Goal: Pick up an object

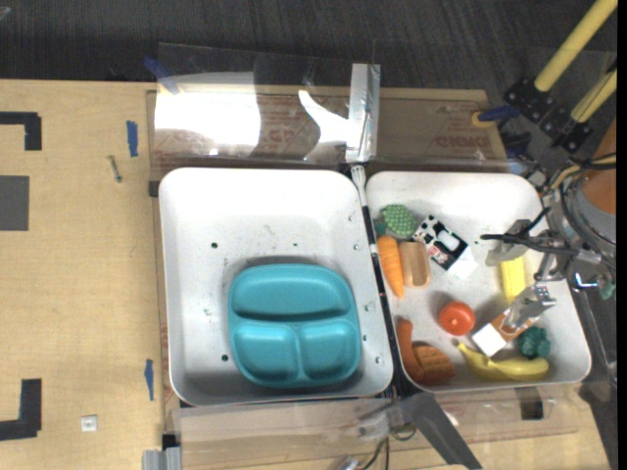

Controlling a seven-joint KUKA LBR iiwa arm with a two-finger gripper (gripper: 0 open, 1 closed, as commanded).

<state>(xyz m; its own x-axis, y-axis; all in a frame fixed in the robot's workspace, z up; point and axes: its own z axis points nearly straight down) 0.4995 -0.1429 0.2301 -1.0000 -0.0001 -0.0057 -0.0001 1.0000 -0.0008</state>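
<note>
Dark carpet is running along the top of your view, and below it a tan wooden bench (78,262) is carrying two shallow white bins side by side.

Starting at nine o'clock, you are looking at bare bench with black corner marks and bits of blue tape. Moving toward the centre, the left bin (196,213) is holding a teal divided tray (292,323), which is lying flat in the bin's lower half with its two small compartments toward six o'clock.

Past the divider, the right bin (460,189) is crowding with toy food. Along its left wall an orange carrot (391,264) is lying beside a tan stick-shaped piece (415,262), with a green leafy item (398,219) just above them at twelve o'clock and a black-and-white block (436,238) near it. Toward six o'clock a brown ridged piece (423,358) is sitting in the corner. A red tomato (456,316) is resting mid-bin, a yellow block (512,274) is standing toward three o'clock, and a banana (505,365) is lying along the lower wall, with a dark green piece (535,342) touching its right end.

At three o'clock the arm is reaching in, and the gripper (505,327) is hanging low, just above the banana, beside a small white cube (488,340). You cannot tell how its fingers are set, nor whether anything is between them.
</note>
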